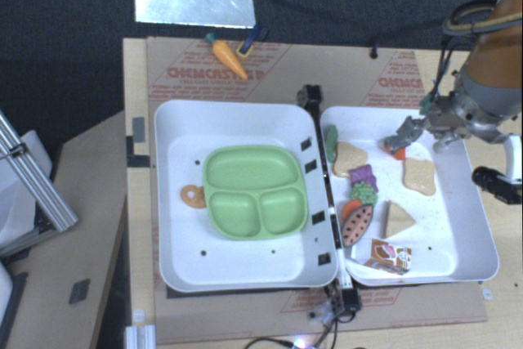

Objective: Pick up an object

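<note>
My gripper (429, 136) hangs over the back of the right bin (470, 208), its two fingers spread apart with bare bin floor between them. A small red-orange piece (396, 149) lies just below and left of the left fingertip (406, 130), outside the gap. A tan toast slice (419, 176) rests right under the gripper's front. Further left in the same bin are a tan bread slice (351, 158), a purple grape bunch (363, 177), a red and green slice (356, 225), a pale wedge (397, 219) and a brown packet (391, 255).
The left bin (176, 143) holds a green divided plate (253, 190) and a small pretzel (194, 196). A toy carrot (229, 59) lies on the bench behind the bins. A black divider with clips (320, 176) runs between the bins.
</note>
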